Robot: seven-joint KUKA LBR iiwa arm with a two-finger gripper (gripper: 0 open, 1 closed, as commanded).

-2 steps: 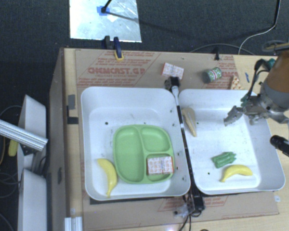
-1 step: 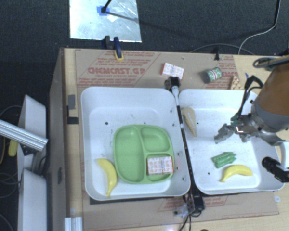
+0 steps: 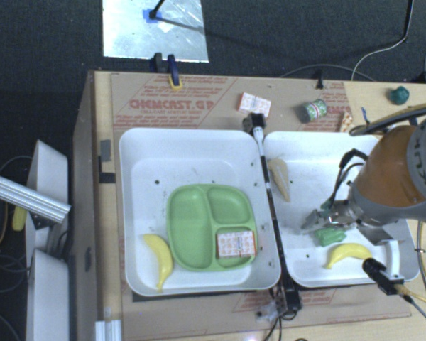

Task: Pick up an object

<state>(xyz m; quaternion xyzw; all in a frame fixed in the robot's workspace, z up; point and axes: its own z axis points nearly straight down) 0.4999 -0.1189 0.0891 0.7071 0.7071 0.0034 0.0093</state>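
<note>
Because I want the green toy, my gripper sits low beside it, though I cannot tell its grip.

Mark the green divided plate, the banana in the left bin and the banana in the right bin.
green divided plate (image 3: 192, 222): camera view, on its large left compartment.
left-bin banana (image 3: 160, 258): camera view, mid-curve of the fruit.
right-bin banana (image 3: 346, 253): camera view, middle of its body.

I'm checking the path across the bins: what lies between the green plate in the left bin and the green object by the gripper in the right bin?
In the camera view, between the green plate and the green object lie the two bins' adjoining walls, then bare white floor.
</note>
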